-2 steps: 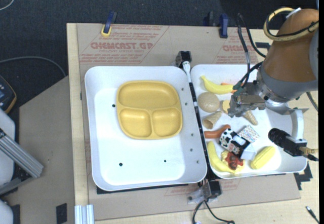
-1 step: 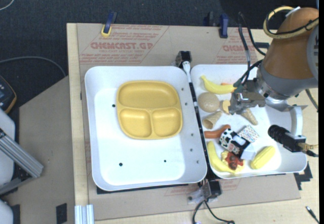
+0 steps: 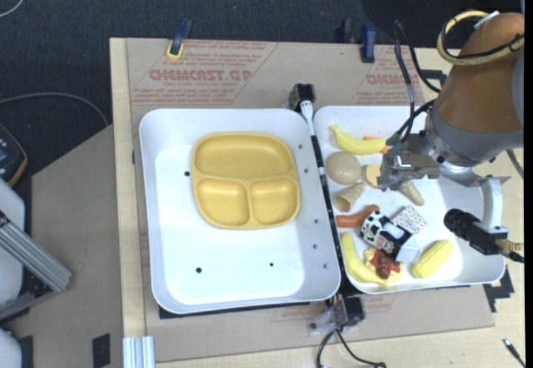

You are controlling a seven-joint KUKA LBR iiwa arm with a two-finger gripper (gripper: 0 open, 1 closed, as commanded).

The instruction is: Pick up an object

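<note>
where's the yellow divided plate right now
The yellow divided plate lies in the left white bin, toward its far half, left of the divider that separates it from the right bin of toy food.

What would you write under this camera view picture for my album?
Robot gripper hovers over toy food in the right bin; a yellow divided plate sits in the left bin.

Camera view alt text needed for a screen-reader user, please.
The gripper hangs over the right bin among toy food: bananas, a corn cob. The left bin holds a yellow divided plate.
</note>
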